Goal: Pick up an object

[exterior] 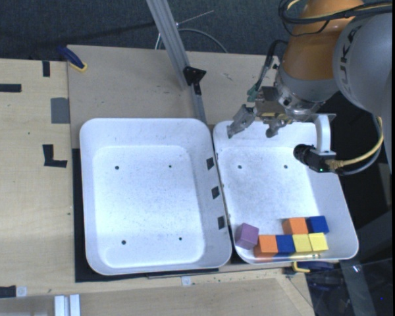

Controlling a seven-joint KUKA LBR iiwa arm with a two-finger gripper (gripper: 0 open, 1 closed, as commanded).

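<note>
Several small blocks lie at the near edge of the right bin: a purple one, two orange, two blue and two yellow. My gripper hangs over the far edge of the right bin, well away from the blocks. Its two fingers are spread apart and nothing is between them.
The left bin sits beside the right one. A slanted metal pole crosses behind the bins. A black cable fitting with a yellow hose hangs on the arm over the right bin's far right side.
</note>
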